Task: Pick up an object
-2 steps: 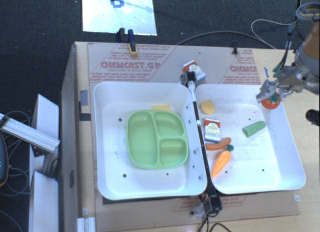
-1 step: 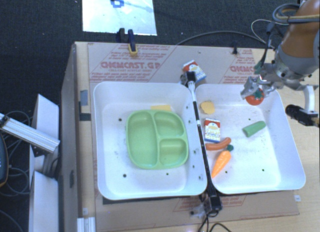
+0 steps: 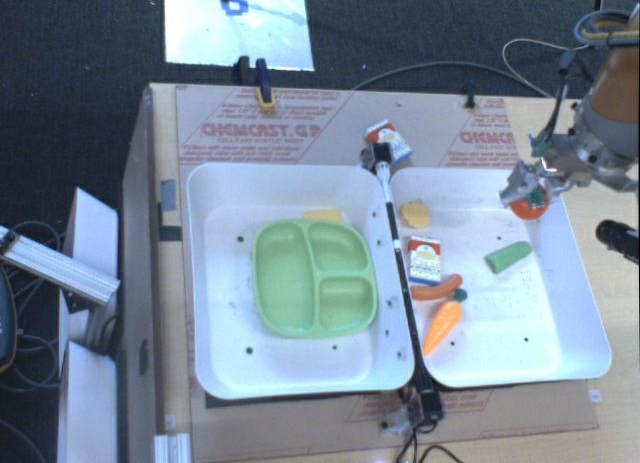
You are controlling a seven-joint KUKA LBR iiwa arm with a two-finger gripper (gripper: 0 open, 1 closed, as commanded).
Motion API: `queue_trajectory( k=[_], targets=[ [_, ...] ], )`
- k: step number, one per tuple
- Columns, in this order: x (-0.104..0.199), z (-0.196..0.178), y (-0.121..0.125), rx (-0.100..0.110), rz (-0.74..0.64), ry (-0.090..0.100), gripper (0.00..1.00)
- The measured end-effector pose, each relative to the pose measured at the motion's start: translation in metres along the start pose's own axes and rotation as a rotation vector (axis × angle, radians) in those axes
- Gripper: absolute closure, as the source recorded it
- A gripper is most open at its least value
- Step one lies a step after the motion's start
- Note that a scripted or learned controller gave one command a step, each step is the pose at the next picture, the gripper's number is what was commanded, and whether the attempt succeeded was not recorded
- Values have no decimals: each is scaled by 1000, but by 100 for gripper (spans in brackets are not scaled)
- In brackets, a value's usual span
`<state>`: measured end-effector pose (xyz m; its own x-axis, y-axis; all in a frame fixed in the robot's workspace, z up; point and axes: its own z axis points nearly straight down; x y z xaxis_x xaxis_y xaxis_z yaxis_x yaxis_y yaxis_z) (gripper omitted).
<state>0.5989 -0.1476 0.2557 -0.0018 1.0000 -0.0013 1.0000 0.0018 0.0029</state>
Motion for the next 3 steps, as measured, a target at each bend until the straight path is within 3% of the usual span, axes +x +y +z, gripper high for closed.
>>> queue_trajectory(
  k=[1, 2, 3],
  targets=[
    [8, 21, 62, 1, -3, 1, 100],
    [-7, 8, -27, 1, 0, 0, 100],
    [19, 166, 22, 2, -1, 1, 100]
  ],
)
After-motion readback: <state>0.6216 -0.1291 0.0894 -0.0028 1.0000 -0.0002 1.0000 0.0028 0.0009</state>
